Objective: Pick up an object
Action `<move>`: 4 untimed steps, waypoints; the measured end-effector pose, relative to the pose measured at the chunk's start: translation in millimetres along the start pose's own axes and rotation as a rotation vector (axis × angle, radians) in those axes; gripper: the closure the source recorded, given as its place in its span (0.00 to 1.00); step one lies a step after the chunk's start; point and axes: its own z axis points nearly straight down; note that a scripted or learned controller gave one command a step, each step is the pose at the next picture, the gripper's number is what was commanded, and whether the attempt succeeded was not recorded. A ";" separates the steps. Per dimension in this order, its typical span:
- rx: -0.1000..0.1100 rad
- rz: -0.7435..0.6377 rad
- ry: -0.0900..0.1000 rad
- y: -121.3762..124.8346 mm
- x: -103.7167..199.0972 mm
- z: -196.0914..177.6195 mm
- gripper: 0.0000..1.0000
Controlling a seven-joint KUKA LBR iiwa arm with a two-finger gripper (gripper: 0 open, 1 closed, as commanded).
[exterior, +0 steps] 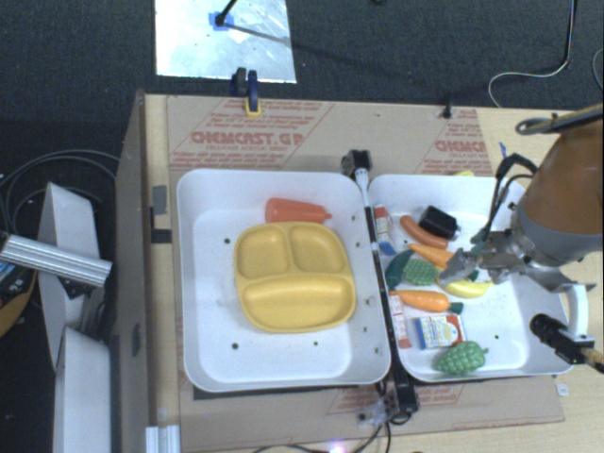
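Two white bins sit side by side; we see the gripper low over the right bin, at the near end of a yellow banana that lies just below and right of it, long axis roughly left-right. We cannot tell whether it is released or clenched, and nothing visibly sits in it. We judge the banana the likeliest target, with an orange carrot just left and lower, and a yellow divided plate over in the left bin.
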 end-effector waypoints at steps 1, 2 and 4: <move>-0.010 0.001 -0.002 25.1 -14.4 90.7 0.00; -0.005 0.001 -0.004 86.5 2.1 103.1 0.00; 0.015 0.002 0.001 160.2 -1.1 99.9 0.00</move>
